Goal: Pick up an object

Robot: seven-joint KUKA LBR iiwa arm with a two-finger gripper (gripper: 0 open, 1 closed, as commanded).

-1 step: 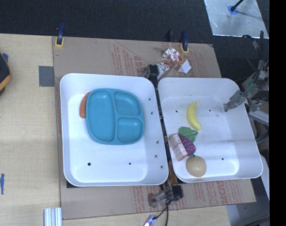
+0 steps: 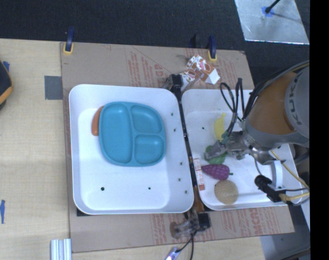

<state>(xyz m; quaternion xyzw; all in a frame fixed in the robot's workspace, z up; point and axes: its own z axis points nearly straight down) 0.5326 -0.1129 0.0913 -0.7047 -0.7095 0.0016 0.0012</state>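
In right bin, jaws possibly touching green toy, purple toy beside

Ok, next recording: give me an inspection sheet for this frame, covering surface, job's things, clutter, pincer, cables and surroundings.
Surface: cardboard sheet on wooden bench, two white bins, left bin and right bin.
Job's things: right bin holds yellow piece, green piece, purple piece, tan round piece.
Clutter: blue divided plate over an orange item, left bin.
Pincer: pincer low beside green piece; grip unclear.
Cables: black loops at the arm.
Surroundings: dark floor, wrapper.
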